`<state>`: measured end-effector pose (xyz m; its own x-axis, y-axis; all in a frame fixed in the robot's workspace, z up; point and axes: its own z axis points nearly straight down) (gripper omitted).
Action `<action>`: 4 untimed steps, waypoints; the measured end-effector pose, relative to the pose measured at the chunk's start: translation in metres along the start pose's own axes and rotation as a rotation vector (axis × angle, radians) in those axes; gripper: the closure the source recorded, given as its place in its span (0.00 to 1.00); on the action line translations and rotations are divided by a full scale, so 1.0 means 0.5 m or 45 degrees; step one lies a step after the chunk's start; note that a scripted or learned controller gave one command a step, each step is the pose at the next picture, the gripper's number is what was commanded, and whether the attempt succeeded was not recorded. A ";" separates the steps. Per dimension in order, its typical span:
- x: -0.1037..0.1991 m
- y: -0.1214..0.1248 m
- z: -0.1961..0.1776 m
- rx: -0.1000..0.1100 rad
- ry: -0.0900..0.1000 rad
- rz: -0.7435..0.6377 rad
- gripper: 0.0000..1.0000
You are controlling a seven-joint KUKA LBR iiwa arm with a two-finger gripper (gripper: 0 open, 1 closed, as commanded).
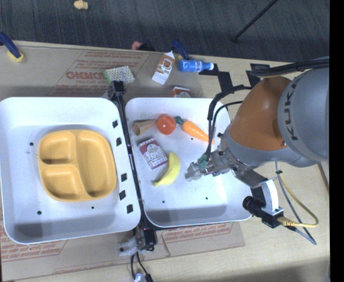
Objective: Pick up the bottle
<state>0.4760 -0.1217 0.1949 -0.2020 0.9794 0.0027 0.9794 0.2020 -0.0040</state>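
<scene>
The bottle (pixel 190 66) is small and blue with a pale cap end. It lies on its side on the cardboard bench behind the right bin (pixel 219 207), outside both bins. My gripper (pixel 196 170) hangs low inside the right bin, just right of a banana (pixel 169 170) and well in front of the bottle. The grey and orange arm (pixel 266 128) covers the bin's right side. Nothing shows in the gripper.
The right bin also holds a tomato (pixel 166 124), a carrot (pixel 194 130), a red box (pixel 153 154) and a brown cone (pixel 142 126). A yellow divided plate (pixel 77 163) lies in the left bin (pixel 13 116). A small carton (pixel 163 68) lies left of the bottle.
</scene>
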 end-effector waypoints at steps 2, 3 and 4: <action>-0.154 -0.032 -0.033 -0.003 -0.001 0.858 1.00; -0.038 -0.008 -0.046 0.000 0.003 0.765 1.00; -0.126 -0.026 -0.029 -0.001 0.001 1.260 1.00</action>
